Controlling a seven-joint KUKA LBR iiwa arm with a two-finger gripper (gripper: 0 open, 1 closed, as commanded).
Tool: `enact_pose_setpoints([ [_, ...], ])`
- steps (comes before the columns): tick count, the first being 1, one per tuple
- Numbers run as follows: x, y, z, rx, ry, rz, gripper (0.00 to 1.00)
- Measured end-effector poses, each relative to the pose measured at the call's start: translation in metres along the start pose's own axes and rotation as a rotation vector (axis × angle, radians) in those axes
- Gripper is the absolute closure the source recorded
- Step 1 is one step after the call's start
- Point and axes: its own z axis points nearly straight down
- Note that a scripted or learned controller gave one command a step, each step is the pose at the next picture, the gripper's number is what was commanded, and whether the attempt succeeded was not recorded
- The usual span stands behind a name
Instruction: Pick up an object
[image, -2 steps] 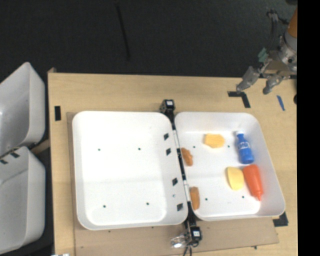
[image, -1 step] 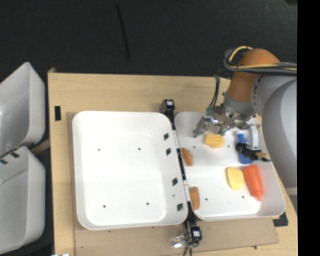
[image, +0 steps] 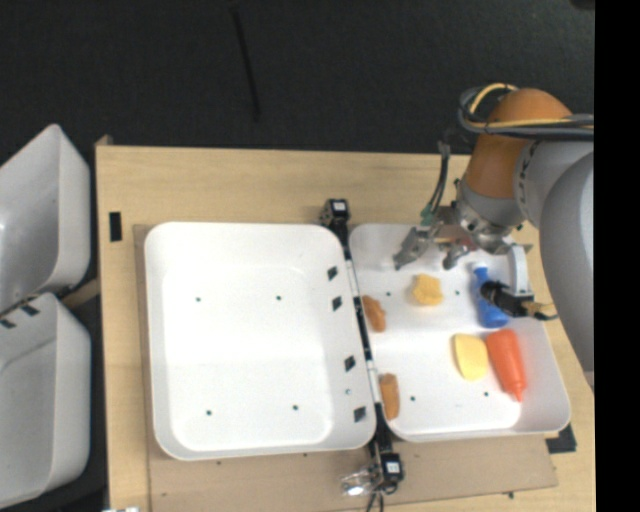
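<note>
Nearest me, along the front of the right bin (image: 540, 415), I see a small brown piece (image: 389, 395) lying against the divider between the two bins. Just behind and to the right of it sit a yellow object (image: 469, 357) and an orange carrot-shaped object (image: 508, 362), side by side and touching. A little further back, a second brown piece (image: 374, 314) rests near the divider, and a blue object (image: 489, 300) lies by the bin's right side with something dark across it that I can't make out.

Between those two, towards the middle of the right bin, lies a small yellow chunk (image: 428, 290) — the nearest thing to the jaws (image: 432, 249). The jaws hang just behind it, over the back of the bin, two fingers spread apart with nothing between them. The left fingertip (image: 403, 260) points down towards bare bin floor, left of the chunk; the other sits behind and to the right of it. I can't tell whether the fingertips touch the floor.

The left bin (image: 160, 330) sits alongside on the wooden worktop (image: 220, 185). At the far right the grey arm with its orange band (image: 500, 165) reaches in above the wrist.
</note>
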Motion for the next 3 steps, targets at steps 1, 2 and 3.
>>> enact_pose_setpoints([
  [1,-0.001,-0.003,-0.057,0.002,0.000,0.001,0.00],
  [2,-0.002,0.020,-0.101,-0.007,0.000,0.000,0.00],
  [3,0.019,0.020,-0.203,-0.013,0.000,-0.001,0.00],
])
